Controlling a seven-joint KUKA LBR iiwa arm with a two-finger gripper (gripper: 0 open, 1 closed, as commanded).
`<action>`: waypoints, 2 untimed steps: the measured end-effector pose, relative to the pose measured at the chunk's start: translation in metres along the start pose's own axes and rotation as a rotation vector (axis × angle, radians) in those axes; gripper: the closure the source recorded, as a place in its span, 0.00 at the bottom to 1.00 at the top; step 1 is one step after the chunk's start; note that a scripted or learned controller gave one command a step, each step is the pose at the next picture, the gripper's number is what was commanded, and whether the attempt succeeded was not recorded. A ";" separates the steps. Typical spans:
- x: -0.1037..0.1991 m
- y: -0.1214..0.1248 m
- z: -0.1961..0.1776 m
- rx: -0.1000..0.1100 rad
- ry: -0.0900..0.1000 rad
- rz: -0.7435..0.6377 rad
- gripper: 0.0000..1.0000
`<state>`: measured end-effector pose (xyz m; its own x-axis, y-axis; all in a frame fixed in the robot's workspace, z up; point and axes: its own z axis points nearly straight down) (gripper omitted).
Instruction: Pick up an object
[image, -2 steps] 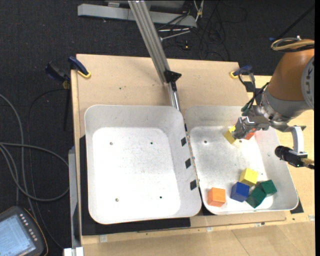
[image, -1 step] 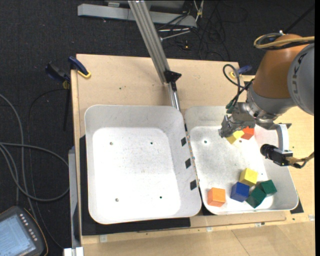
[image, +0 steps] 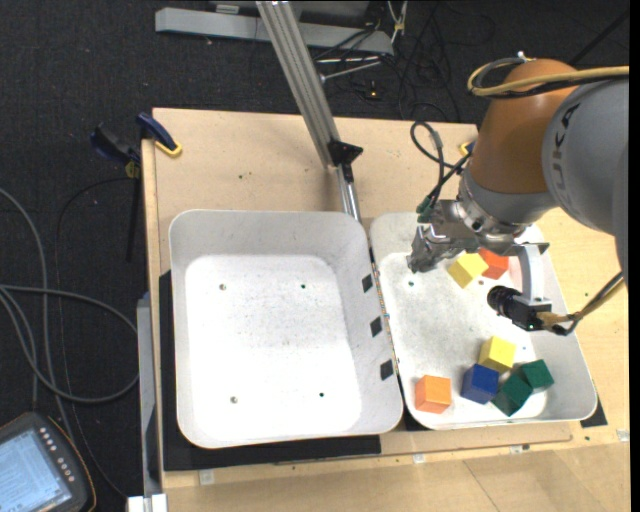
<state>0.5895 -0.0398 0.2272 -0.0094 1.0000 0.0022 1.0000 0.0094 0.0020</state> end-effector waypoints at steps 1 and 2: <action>0.065 -0.001 -0.002 0.002 0.000 -0.001 1.00; 0.125 -0.005 -0.012 0.001 0.000 0.001 1.00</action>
